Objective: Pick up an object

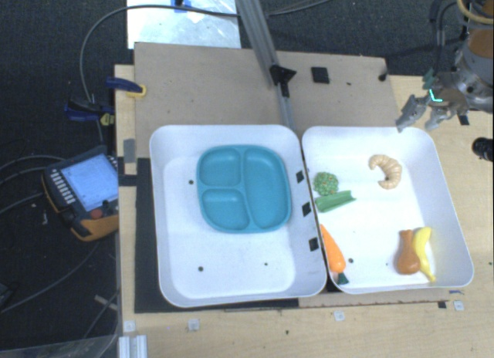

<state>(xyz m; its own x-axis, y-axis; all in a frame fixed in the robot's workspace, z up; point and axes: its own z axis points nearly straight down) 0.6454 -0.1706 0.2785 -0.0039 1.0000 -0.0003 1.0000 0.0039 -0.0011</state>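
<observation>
Two white bins sit side by side on the worktop [231,79], and every loose candidate for the pick lies in the right bin [440,187]. The end effector [421,113] hangs over that bin's far right corner, just past its rim, with its two fingers spread apart and nothing between them, so it is released and carrying no load.

Nearest to it is the croissant [386,171], which lies toward the near edge of the worktop and slightly toward the left bin from the fingers; its curved body runs roughly from the far side to the near side of the bin. The broccoli [326,183] and the green pod [334,200] lie against the bin's left wall, farther off. The carrot [332,248] rests along that same wall toward the near left corner, its long axis slanting from far to near. The banana [424,252] and an orange-brown piece [407,254] touch each other by the near right corner.

The left bin [174,217] holds a blue divided plate [243,188].

My judgement: the croissant asks for the shortest reach, a drop inward and toward the near edge.
</observation>
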